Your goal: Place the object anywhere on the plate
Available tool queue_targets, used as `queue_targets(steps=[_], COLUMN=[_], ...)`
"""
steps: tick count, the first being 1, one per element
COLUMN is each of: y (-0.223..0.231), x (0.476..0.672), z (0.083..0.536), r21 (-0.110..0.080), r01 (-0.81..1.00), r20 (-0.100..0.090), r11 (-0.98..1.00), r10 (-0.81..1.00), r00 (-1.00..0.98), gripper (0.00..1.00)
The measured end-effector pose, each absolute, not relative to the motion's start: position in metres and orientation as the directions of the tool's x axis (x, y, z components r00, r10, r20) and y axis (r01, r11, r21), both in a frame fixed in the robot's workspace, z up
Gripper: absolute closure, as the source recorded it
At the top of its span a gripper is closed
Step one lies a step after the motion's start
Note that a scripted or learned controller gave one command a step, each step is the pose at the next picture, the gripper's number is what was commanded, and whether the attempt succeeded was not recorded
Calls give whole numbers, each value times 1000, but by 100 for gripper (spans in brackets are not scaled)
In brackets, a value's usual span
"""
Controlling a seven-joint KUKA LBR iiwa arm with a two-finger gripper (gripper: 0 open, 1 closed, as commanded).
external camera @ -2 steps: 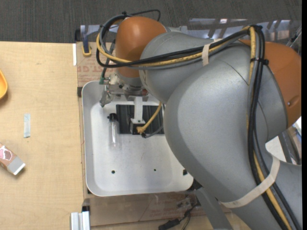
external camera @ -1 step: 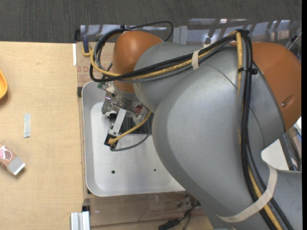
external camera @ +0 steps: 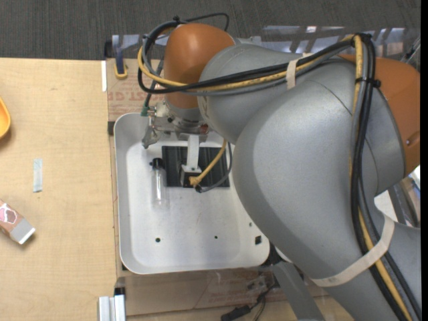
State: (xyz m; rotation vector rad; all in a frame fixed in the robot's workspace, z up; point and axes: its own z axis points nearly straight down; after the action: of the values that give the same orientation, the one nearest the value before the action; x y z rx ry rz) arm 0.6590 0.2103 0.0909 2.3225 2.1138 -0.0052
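Observation:
My gripper (external camera: 151, 138) hangs over the far left corner of the white bin (external camera: 134, 246), under the orange wrist band. A slim clear tube with a black end (external camera: 158, 183) lies on the bin floor just in front of the gripper, pointing toward the bin's near side. I cannot tell whether the gripper touches it. An orange-yellow rim (external camera: 3, 120), possibly the plate, shows at the far left edge of the wooden surface.
The wooden surface (external camera: 60, 112) left of the bin carries a small grey strip (external camera: 37, 176) and a pink-and-white packet (external camera: 15, 223). The big grey arm (external camera: 314, 166) covers the right side of the bin. Bare bin floor (external camera: 194, 226) lies in front of the tube.

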Motion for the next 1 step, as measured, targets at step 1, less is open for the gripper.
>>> queue_targets(steps=[1], y=[231], x=[656], z=[91], r21=[-10], r01=[796], r20=[-7], r11=[-605], r10=[796], r00=[605], gripper=[0])
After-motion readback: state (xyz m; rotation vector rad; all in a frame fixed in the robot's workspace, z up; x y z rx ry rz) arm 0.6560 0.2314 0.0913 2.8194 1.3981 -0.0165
